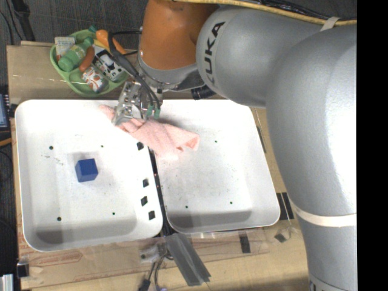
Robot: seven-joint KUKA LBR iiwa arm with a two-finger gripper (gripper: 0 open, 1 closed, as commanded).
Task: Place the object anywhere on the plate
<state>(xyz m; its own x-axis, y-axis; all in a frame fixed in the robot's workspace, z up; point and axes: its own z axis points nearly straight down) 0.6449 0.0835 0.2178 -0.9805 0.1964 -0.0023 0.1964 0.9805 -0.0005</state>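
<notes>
The gripper (138, 107) was seen clamped on a pink cloth (162, 134), far from the blue cube (86, 170).

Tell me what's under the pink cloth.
The cloth lies draped over the ridge where the two white bins meet, near their far side, so bin floor and rims sit beneath it. Anything smaller beneath it is covered. The end effector is over its left end.
</notes>
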